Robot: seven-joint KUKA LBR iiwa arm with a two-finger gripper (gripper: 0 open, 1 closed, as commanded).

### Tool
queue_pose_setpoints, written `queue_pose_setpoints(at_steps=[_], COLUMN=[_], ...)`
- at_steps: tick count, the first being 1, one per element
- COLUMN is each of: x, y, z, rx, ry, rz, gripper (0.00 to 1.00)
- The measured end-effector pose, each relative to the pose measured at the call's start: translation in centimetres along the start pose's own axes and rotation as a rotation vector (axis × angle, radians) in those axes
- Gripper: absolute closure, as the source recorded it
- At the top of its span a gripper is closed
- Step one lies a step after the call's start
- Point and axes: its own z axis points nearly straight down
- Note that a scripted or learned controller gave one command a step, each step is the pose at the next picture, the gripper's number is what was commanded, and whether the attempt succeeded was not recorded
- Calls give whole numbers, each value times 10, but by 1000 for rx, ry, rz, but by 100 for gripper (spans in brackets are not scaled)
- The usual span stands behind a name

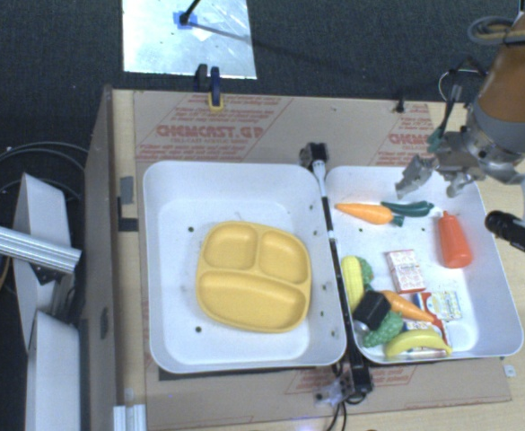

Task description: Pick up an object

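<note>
My gripper point(434, 180) hangs over the far edge of the right bin point(495, 285), fingers spread open with nothing between them. Just below it lies a carrot point(366, 212) with a green top point(412, 208). An orange bottle point(454, 240) lies to the gripper's lower right. Nearer the front sit a small red and white box point(406, 270), a corn cob point(354, 277), a black block point(371, 310), a smaller carrot point(410, 307), a green broccoli piece point(389, 328) and a banana point(416, 342).
The left bin point(177, 241) holds a yellow divided plate point(253, 275). A black divider rail point(332, 241) runs between the bins. Cardboard point(271, 124) lies under both bins. Cables and metal parts point(29, 241) sit off the bench at left.
</note>
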Motion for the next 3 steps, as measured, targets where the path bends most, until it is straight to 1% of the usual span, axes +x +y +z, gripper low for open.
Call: queue_pose_setpoints(at_steps=[1, 2, 3], x=[-7, 5, 4], y=[33, 46, 47], z=[106, 185, 174], rx=[3, 3, 2], ry=[1, 1, 0], rz=[1, -1, -2], gripper=[0, 0, 100])
